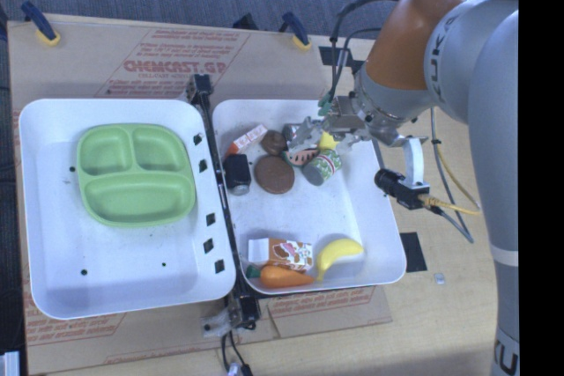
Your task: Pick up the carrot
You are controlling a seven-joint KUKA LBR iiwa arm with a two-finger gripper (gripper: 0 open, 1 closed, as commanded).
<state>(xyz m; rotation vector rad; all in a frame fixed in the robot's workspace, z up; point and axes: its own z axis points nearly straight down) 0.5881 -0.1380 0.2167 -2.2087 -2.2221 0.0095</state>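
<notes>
The carrot [284,277] is orange with a green stub. It lies along the front wall of the right bin [374,229], just below a small orange carton [291,254] and beside a banana [339,253]. My gripper [308,135] hangs low over the cluster of items at the far side of that bin, well away from the carrot. It sits close above a small green-and-white can [322,166] and a yellow piece [327,141].
A green divided plate [137,172] lies in the left bin [44,269]. In the right bin's far half are a brown disc [274,174], a black can [235,172], a dark brown lump [273,142] and a wrapped bar [250,137].
</notes>
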